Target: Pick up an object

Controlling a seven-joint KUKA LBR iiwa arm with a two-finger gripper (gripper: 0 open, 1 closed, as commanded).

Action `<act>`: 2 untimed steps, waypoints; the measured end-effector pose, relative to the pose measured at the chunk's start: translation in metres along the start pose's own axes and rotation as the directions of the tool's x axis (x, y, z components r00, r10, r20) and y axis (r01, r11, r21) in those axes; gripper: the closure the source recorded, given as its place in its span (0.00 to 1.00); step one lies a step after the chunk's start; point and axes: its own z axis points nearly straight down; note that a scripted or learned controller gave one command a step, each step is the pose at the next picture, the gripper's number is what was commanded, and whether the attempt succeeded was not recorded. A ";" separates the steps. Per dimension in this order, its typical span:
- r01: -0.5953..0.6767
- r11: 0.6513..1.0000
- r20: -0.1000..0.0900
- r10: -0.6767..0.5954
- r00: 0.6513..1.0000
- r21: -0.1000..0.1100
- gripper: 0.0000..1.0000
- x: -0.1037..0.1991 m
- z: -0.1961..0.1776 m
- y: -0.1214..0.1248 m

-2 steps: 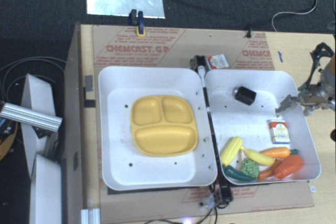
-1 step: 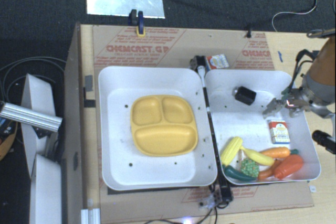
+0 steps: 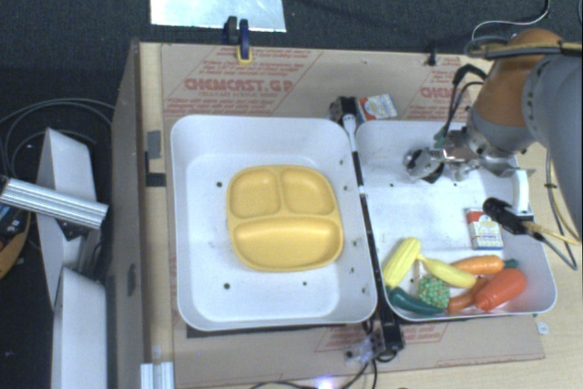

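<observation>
Nearest the camera, in the front corner of the right bin (image 3: 547, 282), the toy food lies heaped together: an ear of corn (image 3: 401, 261), a banana (image 3: 446, 271), a piece of broccoli (image 3: 434, 292), a green pepper (image 3: 414, 305) and two carrots, the larger carrot (image 3: 499, 289) pressed against the bin wall. They touch and overlap, so a grasp aimed here could catch two pieces at once, or nudge one aside and close on nothing. The pieces against the wall leave little room for a finger on that side.

Just behind them a small red and white box (image 3: 485, 230) lies flat on the bin floor; being low, it could slip out from under a pinch.

In the left bin (image 3: 196, 196) sits a yellow divided plate (image 3: 284, 217), wide and shallow, likely hard to grip anywhere but its rim.

Farther back, the tool (image 3: 426, 164) hangs over the bare rear part of the right bin, well apart from the food. Whether it is open or closed I cannot tell, and nothing shows between its tips. Dropping straight down from here would likely meet only bin floor.
</observation>
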 end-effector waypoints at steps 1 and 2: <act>0.001 1.000 0.001 -0.001 1.000 -0.003 0.00 0.043 -0.001 0.034; 0.004 1.000 0.003 -0.004 1.000 -0.006 1.00 0.042 -0.013 0.035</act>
